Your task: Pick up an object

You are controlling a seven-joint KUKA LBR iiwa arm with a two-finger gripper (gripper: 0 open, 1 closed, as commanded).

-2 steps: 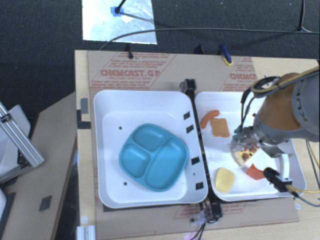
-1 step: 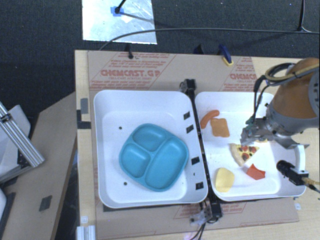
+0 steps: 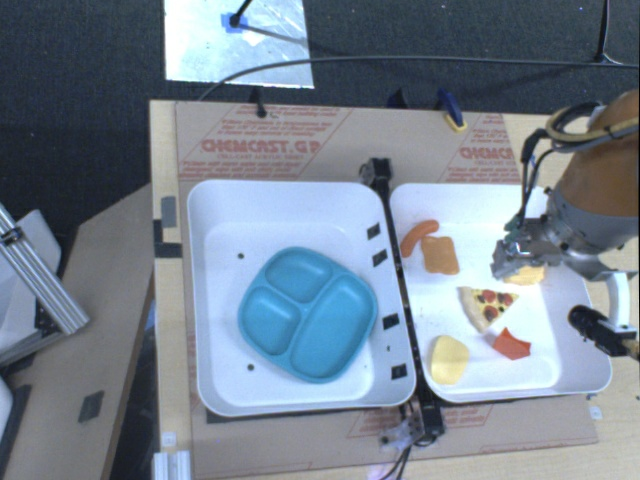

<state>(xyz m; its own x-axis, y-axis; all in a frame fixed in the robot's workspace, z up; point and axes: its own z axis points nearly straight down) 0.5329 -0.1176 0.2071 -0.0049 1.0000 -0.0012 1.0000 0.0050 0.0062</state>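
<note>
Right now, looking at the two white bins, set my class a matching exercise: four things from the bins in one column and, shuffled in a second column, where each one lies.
Things:
1. blue divided plate
2. pizza slice
3. sausage
4. gripper

Places:
A. far corner of the right bin, next to the divider
B. middle of the right bin
C. over the right bin's right side, above a pale yellow piece
D. left bin

Pairs: 1-D, 2-B, 3-A, 4-C
</note>
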